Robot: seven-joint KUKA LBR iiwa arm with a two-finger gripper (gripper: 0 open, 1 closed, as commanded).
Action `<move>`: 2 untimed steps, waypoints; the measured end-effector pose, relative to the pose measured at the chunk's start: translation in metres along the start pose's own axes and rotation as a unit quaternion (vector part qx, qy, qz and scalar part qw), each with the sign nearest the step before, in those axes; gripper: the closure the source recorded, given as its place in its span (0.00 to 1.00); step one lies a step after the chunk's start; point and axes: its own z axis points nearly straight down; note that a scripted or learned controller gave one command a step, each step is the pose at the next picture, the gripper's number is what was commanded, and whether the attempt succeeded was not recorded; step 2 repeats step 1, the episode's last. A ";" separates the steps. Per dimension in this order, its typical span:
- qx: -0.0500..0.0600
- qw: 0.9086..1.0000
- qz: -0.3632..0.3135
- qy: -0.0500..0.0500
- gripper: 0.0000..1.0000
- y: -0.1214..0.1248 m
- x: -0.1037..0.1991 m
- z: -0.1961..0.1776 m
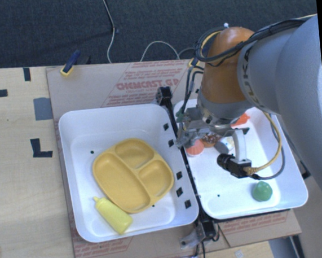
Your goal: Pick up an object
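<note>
My gripper [203, 140] reaches down into the right bin [281, 199], near its left wall, under the orange band of the wrist. Right below it lie an orange-red object [194, 148] and a small brown one [210, 141]; the arm covers most of them. I cannot see whether anything sits between the fingers. A green ball [262, 190] rests near the right bin's front right corner, apart from the gripper. In the left bin [73, 134] lie a yellow divided plate [133, 173] and a yellow squeeze bottle [113, 214].
A black divider with clips [177, 152] runs between the two bins. A black connector with a yellow cable [236, 165] hangs over the right bin. Both bins sit on a cardboard sheet [139, 82]. The arm's grey body [292, 84] covers the right bin's back right part.
</note>
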 end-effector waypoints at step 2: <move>-0.001 1.000 -0.001 0.000 1.00 0.023 0.059 -0.008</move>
